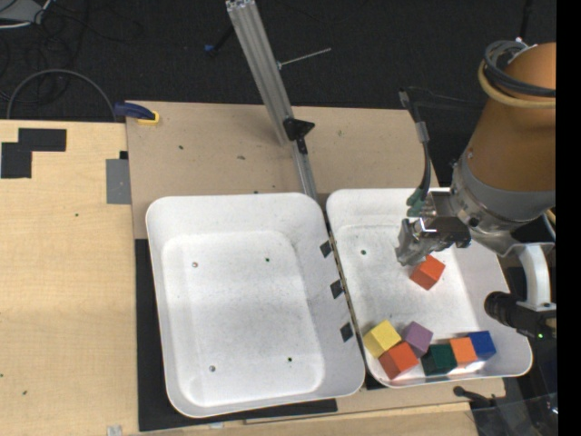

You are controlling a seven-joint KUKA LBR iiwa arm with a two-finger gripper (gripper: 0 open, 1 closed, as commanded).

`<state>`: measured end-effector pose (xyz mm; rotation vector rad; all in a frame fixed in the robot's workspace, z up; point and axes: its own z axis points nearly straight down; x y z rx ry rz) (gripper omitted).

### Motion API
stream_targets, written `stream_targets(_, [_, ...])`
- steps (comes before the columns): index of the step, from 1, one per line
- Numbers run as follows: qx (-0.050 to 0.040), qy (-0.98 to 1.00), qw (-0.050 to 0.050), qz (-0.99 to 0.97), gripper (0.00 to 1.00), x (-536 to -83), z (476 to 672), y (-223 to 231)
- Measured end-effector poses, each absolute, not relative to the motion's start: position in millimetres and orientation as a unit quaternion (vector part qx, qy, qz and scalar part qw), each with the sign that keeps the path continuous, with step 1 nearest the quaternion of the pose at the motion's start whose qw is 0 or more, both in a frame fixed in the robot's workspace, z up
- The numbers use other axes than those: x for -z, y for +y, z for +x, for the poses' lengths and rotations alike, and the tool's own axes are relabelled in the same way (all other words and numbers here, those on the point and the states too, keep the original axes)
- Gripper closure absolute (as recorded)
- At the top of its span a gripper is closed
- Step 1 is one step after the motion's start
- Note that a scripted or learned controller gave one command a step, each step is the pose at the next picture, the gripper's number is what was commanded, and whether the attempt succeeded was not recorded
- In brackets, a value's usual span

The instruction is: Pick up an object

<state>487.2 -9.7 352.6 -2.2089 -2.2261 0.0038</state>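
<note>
One small orange-red cube (427, 272) sits tilted just under the tip of the grey two-finger gripper (417, 249) in the right white bin (363, 209), apart from the other blocks, probably being grasped, though I cannot tell how wide the gripper is.

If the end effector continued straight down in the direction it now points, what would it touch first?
Probably the orange-red cube, which sits tilted right under the end effector, possibly already touching it. Past the cube lies only the right bin floor. Depth is hard to judge from this slanted view.
</note>
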Motion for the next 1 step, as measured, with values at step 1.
stream_targets(1, [-0.0011, -0.708, 0.001, -0.706, 0.00, -354.1, 487.2, -12.8])
